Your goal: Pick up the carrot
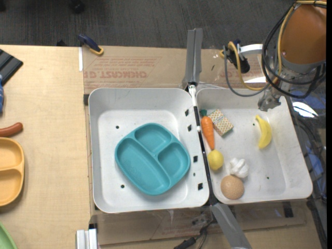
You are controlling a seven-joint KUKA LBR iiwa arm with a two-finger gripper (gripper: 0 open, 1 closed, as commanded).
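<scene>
The carrot [208, 132] is orange with a green stub at its top end. It lies lengthwise against the left wall of the right bin [293, 166]. My gripper [268, 102] hangs over the bin's far right part, under the orange-banded wrist. It is well to the right of the carrot, just above the banana [264, 132], and nothing shows in its grasp.
The right bin also holds a speckled tan block [221, 122], a lemon [215, 160], a white garlic bulb [237, 166] and a brown egg-shaped item [232, 187]. A teal divided plate [152, 158] lies in the left bin [96, 139]. A yellow dish [10, 173] sits on the table at left.
</scene>
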